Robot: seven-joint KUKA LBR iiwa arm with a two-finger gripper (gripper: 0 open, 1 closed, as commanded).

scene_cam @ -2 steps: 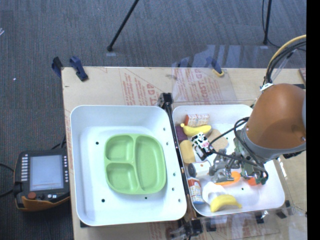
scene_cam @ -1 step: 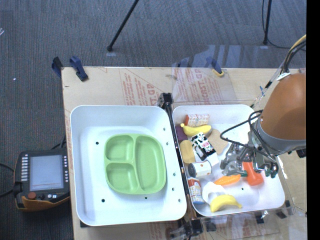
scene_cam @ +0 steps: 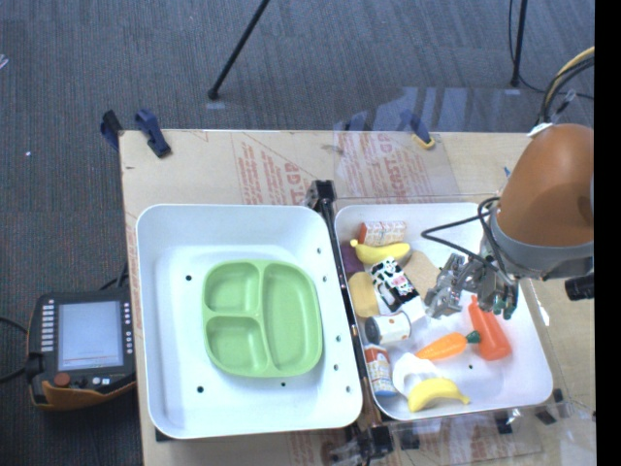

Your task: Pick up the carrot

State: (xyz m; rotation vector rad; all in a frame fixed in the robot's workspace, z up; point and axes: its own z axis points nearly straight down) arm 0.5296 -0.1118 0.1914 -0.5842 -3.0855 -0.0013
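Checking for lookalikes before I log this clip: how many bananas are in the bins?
2, both in the right bin: one banana near its far side beside the cow-print carton, another at its near edge. More could be hidden under the gripper.

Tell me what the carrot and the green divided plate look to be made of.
Carrot: probably moulded plastic toy, smooth even orange, green stub end. Green divided plate: likely plastic, matte pale green, uniform colour, soft rounded compartment ridges. Neither can be confirmed by look alone.

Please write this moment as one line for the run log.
claw: above right bin | carrot: lying in bin, not held | green tray: left bin
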